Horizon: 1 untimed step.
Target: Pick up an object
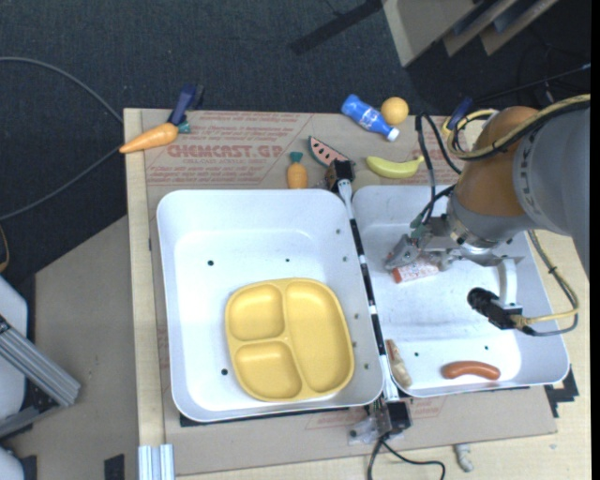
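At right of centre the tool (410, 255), its state I cannot tell, should descend squarely over the red-white packet (418, 272) before lifting.

Around my bench (141, 309) the floor (66, 169) is dark carpet, blue-grey and evenly lit with no hard shadows, and a thin pale cable (70, 80) curves across it at the upper left. The bench top is light wood or board, with a printed cardboard sheet (225, 150) lying along its far side. A grey metal rail or bracket (33, 361) juts in at the lower left beside something white, and pale boxy furniture (459, 23) sits at the top right, too cropped to identify.
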Tool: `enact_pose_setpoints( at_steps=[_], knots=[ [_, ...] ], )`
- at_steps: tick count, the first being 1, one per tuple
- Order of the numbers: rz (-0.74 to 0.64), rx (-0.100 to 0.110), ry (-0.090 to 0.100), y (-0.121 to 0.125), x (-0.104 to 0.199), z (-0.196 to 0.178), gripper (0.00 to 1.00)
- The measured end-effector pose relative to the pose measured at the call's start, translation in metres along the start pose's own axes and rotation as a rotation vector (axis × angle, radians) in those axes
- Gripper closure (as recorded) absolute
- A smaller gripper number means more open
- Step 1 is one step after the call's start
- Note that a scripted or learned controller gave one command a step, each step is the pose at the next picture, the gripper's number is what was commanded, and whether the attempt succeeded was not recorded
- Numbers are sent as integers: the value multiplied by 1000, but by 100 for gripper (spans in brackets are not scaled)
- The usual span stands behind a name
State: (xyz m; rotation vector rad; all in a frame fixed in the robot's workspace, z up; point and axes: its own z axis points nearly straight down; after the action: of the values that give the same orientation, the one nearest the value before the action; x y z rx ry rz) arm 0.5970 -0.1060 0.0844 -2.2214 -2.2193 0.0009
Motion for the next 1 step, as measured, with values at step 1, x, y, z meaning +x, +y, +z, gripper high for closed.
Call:
enact_pose_setpoints(
  at_steps=[1],
  knots=[
    [0, -2, 0, 1, 0, -10, 100]
  ],
)
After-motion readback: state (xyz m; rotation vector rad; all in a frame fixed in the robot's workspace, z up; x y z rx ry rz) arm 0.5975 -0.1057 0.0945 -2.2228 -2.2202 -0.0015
